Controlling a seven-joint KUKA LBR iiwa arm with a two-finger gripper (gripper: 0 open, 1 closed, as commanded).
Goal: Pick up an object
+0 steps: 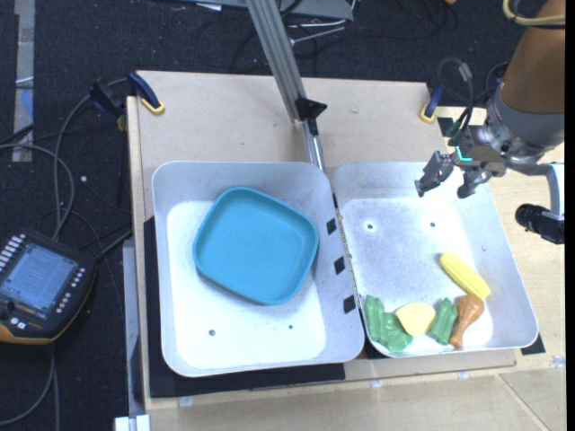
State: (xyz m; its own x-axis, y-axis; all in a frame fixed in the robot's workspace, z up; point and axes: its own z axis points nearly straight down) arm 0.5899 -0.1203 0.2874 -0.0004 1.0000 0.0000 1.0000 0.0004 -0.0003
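Hovering over the right bin, the gripper is spread wide and empty; toy food untouched in the near corner, so the pick hasn't begun.

Dark floor (cables strewn)
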